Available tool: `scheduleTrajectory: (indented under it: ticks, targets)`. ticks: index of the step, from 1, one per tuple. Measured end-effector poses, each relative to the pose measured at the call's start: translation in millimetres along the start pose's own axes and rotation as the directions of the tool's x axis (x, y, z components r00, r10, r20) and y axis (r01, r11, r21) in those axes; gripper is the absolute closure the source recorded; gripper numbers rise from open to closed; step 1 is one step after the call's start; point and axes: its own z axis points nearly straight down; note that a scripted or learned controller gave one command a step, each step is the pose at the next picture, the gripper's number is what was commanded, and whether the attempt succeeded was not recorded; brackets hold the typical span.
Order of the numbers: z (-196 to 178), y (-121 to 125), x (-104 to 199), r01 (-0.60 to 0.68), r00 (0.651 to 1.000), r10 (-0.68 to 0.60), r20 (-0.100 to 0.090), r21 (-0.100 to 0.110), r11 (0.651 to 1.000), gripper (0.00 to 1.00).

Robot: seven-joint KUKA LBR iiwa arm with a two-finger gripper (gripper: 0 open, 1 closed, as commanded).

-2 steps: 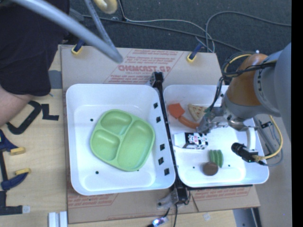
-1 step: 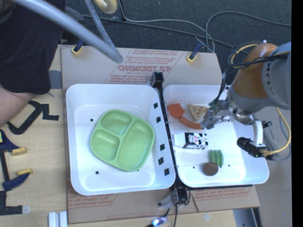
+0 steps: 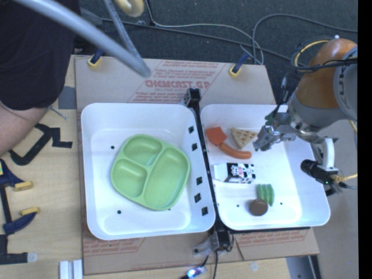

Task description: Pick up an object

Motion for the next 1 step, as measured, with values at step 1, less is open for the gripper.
scheduleTrajectory:
  ticks: [1]
  targets:
    - [-42.5,1.3,0.3,0.0,1.0,0.0,0.0,0.0,1.0,1.0]
